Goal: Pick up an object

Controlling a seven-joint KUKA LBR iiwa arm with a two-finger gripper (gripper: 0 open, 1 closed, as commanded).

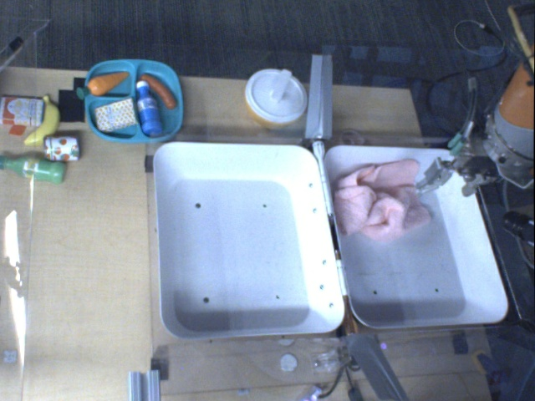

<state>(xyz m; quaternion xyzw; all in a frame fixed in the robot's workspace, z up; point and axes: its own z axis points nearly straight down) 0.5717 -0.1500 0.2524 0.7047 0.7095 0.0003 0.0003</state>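
Pink cloth (pixel 380 207) bunched in right bin (pixel 468 299), upper left. Claw (pixel 447 176) at cloth's right edge, finger state unclear. Risk: soft folds slip, claw snags thin layer, drops it.

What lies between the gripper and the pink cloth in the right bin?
Nothing. In the camera view the gripper sits right at the pink cloth's upper right edge, with at most a sliver of bare white floor of the right bin between.
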